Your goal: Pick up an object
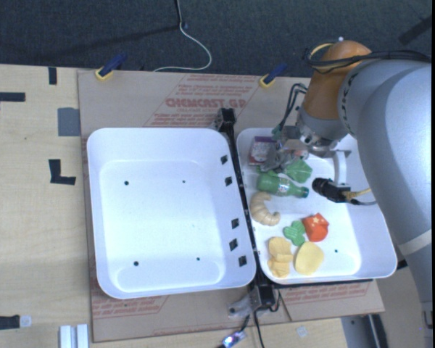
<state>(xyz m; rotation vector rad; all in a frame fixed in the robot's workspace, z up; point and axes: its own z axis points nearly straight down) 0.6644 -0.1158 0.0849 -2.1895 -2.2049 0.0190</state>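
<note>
The right bin (348, 256) holds several small toy items. A green bottle (280, 185) lies near its middle left, with a beige croissant-shaped piece (263, 210) just below it. Lower down sit a red pepper (316, 227), a green piece (296, 233), a yellow lemon-like piece (309, 259) and a tan piece (279, 256). A purple-and-white packet (261, 151) lies at the bin's far left corner. My gripper (286, 153) hangs low over the bin's far part, right beside a green leafy piece (299, 171) and the packet. Its tips are lost among those items.
The left bin (159, 209) sits beside the right one, with a black divider strip (234, 187) between them. Both rest on a cardboard sheet (196, 104). A black cable (185, 27) runs across the dark floor behind. My grey arm (391, 143) covers the right bin's far right side.
</note>
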